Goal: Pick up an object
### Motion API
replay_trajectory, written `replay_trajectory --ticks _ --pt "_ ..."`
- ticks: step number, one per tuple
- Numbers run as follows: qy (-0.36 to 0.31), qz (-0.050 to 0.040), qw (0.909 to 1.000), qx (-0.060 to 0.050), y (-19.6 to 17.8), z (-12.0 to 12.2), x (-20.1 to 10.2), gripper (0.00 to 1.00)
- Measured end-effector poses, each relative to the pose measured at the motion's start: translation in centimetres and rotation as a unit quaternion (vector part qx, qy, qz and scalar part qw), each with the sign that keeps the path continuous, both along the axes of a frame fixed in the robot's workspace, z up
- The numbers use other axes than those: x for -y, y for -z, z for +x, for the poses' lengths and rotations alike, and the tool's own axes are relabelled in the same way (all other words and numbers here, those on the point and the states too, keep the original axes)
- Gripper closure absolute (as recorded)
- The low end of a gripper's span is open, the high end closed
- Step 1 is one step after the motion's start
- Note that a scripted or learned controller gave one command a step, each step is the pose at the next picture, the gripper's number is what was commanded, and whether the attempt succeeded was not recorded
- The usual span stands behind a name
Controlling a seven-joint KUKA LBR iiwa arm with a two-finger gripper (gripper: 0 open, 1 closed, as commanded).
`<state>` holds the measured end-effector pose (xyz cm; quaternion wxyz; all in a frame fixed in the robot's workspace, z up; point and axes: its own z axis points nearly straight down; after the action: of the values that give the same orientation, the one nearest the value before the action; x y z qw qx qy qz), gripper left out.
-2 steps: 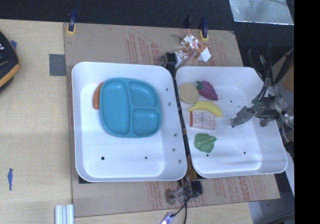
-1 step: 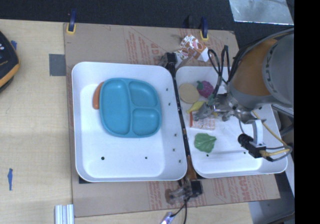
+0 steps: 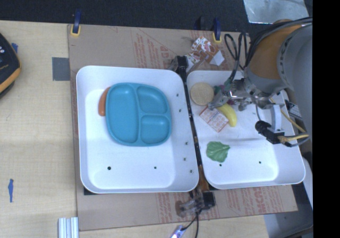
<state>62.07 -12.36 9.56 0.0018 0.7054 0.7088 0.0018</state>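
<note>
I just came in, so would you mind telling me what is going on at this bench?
A grey robot arm reaches in from the right over the right bin, trying to pick something up. Its pincer sits low among a banana, a round tan disc and a red-patterned packet; a green leaf-shaped piece lies apart. The left bin holds a blue divided plate.

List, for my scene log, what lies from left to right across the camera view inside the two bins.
Orange sausage-shaped piece → blue divided plastic plate → round tan disc → green leaf-shaped piece → yellow banana.
</note>
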Motion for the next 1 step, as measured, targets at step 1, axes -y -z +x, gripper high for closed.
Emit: replay_trajectory --ticks 1 --pt "0.000 0.0004 1.0000 -0.004 0.31 3.36 -2.07 0.00"
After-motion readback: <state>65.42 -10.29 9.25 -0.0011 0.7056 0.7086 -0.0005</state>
